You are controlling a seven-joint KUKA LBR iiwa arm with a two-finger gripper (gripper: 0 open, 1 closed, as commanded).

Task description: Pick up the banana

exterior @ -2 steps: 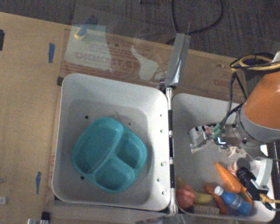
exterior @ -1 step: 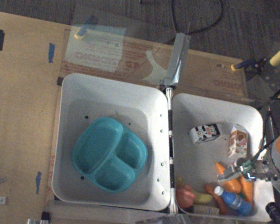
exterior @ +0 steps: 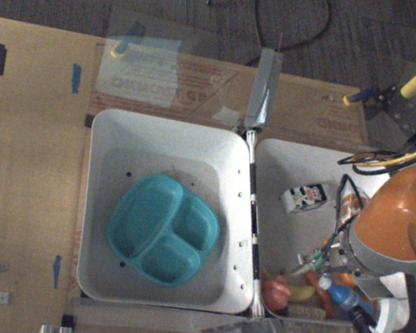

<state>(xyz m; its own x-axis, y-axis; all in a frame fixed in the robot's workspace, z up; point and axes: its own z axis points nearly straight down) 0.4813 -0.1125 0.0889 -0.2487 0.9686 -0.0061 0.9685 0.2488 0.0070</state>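
You had the banana lying low in the right bin, a small yellow piece wedged beside a red fruit and a blue bottle, so a clean pick likely called for a straight descent and a narrow bite across the yellow alone. The arm reached in from the right, its orange band hanging over that clutter, wrist pointed down. Whether the jaws stood wide or narrow could not be told. The teal tray sat apart in the left bin.
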